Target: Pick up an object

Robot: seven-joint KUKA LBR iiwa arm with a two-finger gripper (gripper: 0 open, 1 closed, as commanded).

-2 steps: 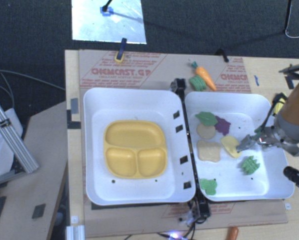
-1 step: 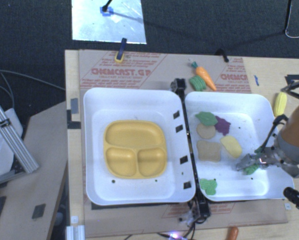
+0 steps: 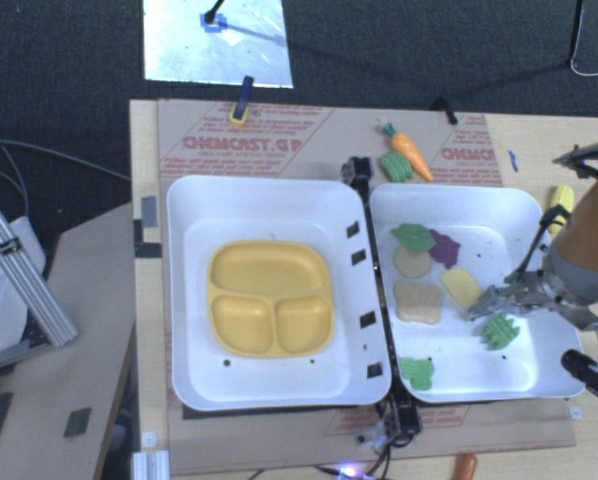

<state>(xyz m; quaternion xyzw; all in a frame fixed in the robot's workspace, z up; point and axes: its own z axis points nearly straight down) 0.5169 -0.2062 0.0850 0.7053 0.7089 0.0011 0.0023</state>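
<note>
- We see the tool (image 3: 491, 303) at right of frame, low in the right bin (image 3: 524, 208); whether it is clenched we cannot tell.
- Toy foods lie there: a yellow piece (image 3: 460, 287) and a green piece (image 3: 499, 330) just beside it.
- The left bin (image 3: 194, 208) holds a yellow tray (image 3: 270, 297).

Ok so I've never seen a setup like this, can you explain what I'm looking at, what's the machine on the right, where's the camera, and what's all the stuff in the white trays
This is one picture, taken by a camera fixed above a workbench and looking down at a slant. Two shallow white bins sit side by side. The left bin holds a yellow divided plate. The right bin holds small toy foods: a green leafy piece, a purple piece, a beige round piece, a beige slice, a yellow piece and two more green pieces, one near the front and one by the machine. A toy carrot lies outside, behind the bins.

The machine is a robot arm reaching in from the right. Its gripper is low over the right bin, between the yellow piece and a green one. I can't see anything held in it.
</note>
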